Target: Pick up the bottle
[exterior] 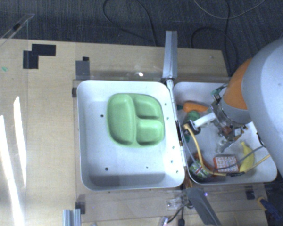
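Seen from above, a wooden surface (37,140) carries two white bins: the left bin (92,164) holds a green divided tray (134,119), while the grey arm (269,98) reaches into the cluttered right bin (266,173), gripper (225,138) lowered among small items.

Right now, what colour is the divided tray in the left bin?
Light green tray, camera view.

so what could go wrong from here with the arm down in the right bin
The pincer works among crowded things: an orange item, a banana, a red packet. It may close on the wrong one. A yellow cable loops beside it and could snag. I cannot pick out the bottle for certain.
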Robot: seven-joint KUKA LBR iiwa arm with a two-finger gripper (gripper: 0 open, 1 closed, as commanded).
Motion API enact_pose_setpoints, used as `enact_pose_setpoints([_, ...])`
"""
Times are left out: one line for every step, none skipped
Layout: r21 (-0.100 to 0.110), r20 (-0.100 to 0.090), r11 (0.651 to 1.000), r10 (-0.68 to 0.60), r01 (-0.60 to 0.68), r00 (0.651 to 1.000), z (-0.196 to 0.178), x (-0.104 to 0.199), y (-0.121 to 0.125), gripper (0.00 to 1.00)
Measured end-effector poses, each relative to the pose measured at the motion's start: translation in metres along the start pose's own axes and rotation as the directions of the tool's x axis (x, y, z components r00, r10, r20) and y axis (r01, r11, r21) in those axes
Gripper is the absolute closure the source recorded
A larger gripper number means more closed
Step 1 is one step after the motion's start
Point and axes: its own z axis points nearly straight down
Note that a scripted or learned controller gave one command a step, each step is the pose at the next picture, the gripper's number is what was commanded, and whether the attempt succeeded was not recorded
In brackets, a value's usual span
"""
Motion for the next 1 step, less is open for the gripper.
enact_pose_setpoints([0.002,-0.001,1.0,-0.006,0.006,1.0,-0.0093,0.0021,-0.0008,1.0])
